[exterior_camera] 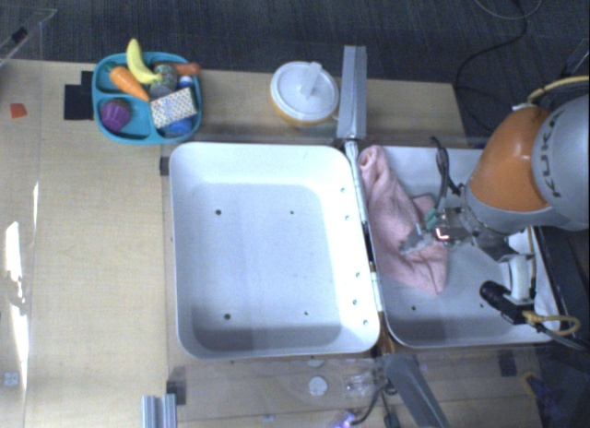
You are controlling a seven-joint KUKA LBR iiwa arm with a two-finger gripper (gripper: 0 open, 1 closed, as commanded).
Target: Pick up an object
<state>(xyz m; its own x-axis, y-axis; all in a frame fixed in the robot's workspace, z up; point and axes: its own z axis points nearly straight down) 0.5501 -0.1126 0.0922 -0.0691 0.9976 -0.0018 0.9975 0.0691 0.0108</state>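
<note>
Orange-banded arm [516,172] over right bin [461,329] (pink cloth [396,223] inside)

The wooden bench [83,260] carries two shallow white bins side by side, the left bin [267,251] and the right bin [461,329]. Behind them sit a blue divided tray [143,99] of what look like toy foods and a round lidded tub [305,92].

A blue tray [109,131] of toy food and a lidded white container [305,92] sit on the bench [83,279] beyond the left bin [267,251].
</note>
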